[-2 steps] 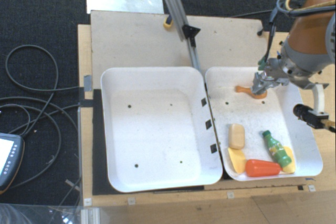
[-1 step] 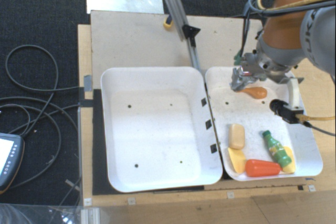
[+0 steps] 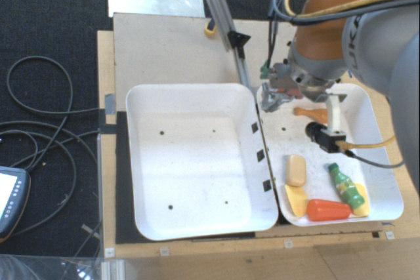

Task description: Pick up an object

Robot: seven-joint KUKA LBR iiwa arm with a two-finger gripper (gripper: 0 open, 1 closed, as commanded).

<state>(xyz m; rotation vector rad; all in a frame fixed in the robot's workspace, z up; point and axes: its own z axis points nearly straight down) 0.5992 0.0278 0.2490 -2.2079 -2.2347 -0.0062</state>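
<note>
My gripper (image 3: 272, 99) hangs over the far left corner of the right bin (image 3: 384, 141), close to the wall between the two bins. Several toy items lie in that bin. A tan bread-like block (image 3: 296, 170) sits by the left wall, with a yellow wedge (image 3: 294, 199) just in front of it. An orange-red piece (image 3: 328, 209) rests along the front rim. A green bottle (image 3: 345, 187) lies beside it on a yellow piece (image 3: 361, 201). An orange-brown item (image 3: 311, 113) lies partly under the wrist. Nothing shows in the gripper.
The left bin (image 3: 190, 160) stands beside the right one. A slanted metal pole (image 3: 220, 6) rises behind the bins. A black part with a yellow cable (image 3: 325, 138) hangs from the arm over the right bin. Black cables (image 3: 39, 115) lie on the floor at left.
</note>
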